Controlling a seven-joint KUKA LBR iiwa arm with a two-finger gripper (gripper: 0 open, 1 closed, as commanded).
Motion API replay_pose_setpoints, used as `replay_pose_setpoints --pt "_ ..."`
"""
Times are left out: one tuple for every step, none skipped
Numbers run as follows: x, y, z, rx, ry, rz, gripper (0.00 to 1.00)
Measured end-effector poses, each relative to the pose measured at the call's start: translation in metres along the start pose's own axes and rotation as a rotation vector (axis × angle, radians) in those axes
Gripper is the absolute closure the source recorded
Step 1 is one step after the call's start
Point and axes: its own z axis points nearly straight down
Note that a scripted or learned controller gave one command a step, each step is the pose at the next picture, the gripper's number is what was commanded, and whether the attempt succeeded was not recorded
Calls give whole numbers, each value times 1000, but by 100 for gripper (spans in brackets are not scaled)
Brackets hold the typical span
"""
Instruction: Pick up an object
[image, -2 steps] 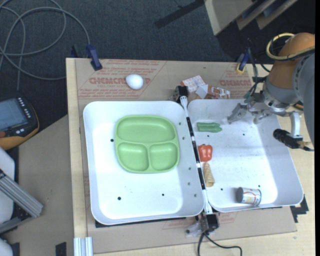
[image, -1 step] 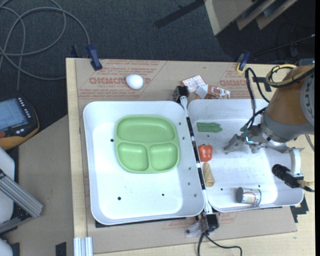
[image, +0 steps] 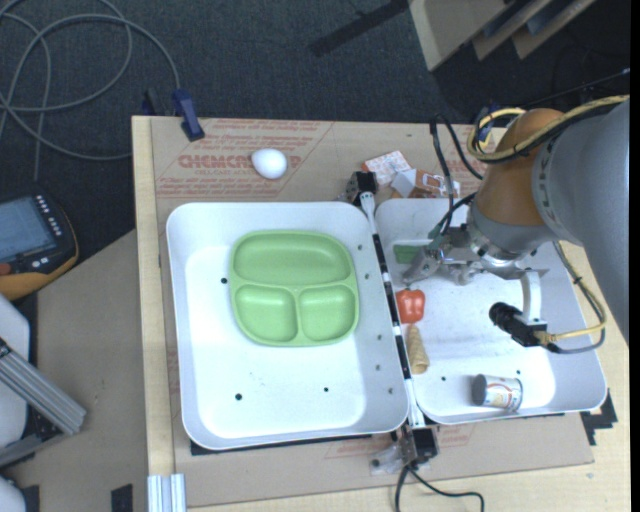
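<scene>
claw (image: 437, 258) in right bin (image: 560, 395), red object (image: 410, 305) just below-left

cardboard sheet (image: 300, 150) | red print, mirrored | roughly "CHEMCRAFT", uncertain

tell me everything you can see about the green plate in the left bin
The green divided plate is a pale, matte green, plastic by the look of it, rounded-rectangular, with three compartments: one long one across the far side and two smaller ones side by side nearer the camera. All three look bare. It lies flat and right side up on the floor of the left white bin, toward the bin's far half. Nothing touches it but the bin.
</scene>
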Motion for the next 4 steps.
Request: replay_pose_setpoints --pt "0 63 -1 0 -1 -1 0" --pt "-27 -3 0 3 0 2 0" --pt "-27 -2 -10 2 -1 1 100" --pt "73 -25 -101 0 1 -1 100"
